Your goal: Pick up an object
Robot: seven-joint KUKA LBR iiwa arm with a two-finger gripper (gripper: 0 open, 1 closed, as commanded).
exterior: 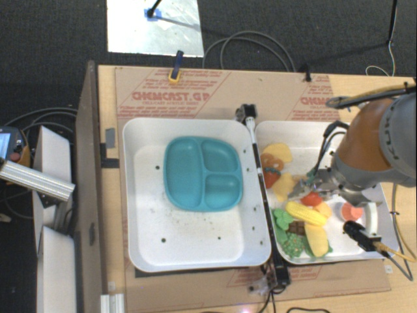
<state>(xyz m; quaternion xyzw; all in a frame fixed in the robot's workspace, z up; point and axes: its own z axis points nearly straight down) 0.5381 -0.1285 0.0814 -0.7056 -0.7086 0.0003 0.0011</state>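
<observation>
Teal divided plate (202, 173), white bins (148, 240), yellow corn cob (306, 213), green toy (283, 219), grey-and-orange arm (374, 142)

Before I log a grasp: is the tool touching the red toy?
Cannot tell. In the camera view the tool sits right over the red toy, but the slanted look shows neither contact nor gap.

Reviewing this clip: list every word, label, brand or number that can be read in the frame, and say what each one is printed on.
"CHEMCAST GP": red print on the brown protective sheet behind the left bin, upper left; the last letters are soft.
A second red print of the same kind on that sheet, upper right behind the right bin: cut off by the arm, and only "CHEM" can be guessed.
Smaller red lines around both prints: too blurred to read.
</observation>
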